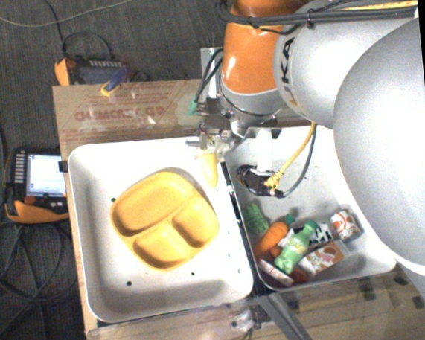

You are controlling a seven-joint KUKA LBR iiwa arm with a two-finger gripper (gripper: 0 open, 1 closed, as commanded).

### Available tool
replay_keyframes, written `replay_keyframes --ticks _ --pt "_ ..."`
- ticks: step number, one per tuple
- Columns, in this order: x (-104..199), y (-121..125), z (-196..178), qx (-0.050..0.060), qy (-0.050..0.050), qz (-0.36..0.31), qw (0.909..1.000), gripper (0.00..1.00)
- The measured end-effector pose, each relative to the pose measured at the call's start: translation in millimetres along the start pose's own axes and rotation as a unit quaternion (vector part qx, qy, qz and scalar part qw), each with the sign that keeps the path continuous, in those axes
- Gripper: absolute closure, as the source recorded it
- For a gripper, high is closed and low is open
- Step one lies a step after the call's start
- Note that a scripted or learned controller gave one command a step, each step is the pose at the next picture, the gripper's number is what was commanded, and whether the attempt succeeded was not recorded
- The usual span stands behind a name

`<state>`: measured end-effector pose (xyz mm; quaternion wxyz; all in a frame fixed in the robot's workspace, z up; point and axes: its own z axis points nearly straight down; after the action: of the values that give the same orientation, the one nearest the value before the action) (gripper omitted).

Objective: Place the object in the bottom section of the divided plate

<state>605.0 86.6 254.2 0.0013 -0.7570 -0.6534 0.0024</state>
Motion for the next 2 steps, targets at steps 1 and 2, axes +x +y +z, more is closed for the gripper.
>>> replay_keyframes --ticks 1,2 --pt "7.2 -4.0 1.1 0.0 0.0 0.029 0.9996 1.0" --pt "13.6 -11.5 7.9 -0.001 -0.002 0.026 0.9997 1.0"
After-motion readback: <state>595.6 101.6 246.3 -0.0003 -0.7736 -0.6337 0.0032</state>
